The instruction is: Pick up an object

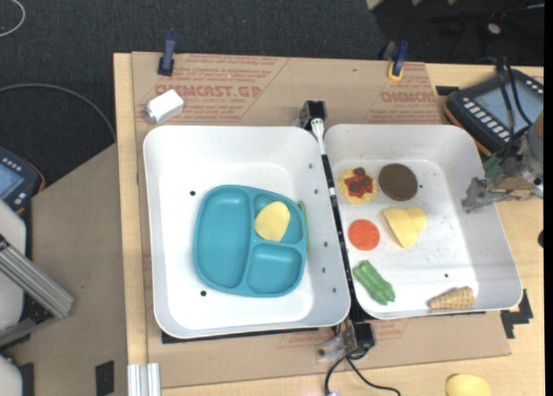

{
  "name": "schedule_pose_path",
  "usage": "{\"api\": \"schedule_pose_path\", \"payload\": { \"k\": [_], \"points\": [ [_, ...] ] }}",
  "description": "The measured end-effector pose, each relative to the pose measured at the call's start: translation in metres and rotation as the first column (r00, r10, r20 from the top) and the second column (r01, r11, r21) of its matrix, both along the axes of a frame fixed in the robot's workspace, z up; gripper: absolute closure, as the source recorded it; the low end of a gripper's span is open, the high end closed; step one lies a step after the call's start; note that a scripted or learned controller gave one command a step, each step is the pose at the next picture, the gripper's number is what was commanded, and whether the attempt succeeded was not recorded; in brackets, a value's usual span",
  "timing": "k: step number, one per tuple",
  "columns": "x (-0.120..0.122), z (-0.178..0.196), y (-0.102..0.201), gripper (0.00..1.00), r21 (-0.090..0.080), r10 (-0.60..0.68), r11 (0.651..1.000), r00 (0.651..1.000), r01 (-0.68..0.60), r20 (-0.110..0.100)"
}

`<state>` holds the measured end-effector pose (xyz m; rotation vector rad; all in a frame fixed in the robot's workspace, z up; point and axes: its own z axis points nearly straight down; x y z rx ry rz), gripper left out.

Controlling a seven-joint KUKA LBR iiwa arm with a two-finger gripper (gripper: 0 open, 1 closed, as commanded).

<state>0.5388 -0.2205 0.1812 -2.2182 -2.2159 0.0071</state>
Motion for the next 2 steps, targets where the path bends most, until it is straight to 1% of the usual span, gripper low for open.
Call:
{"api": "schedule_pose_path", "payload": {
  "k": [1, 2],
  "points": [
    [0.031, 0.21, 0.061, 1.0, -0.006, 0.008, 1.0, 1.0, -0.008, 0.026],
    [0.011, 0.098, 0.073, 1.0, 0.002, 0.001, 1.0, 1.0, -0.001, -0.003]
  ]
}}
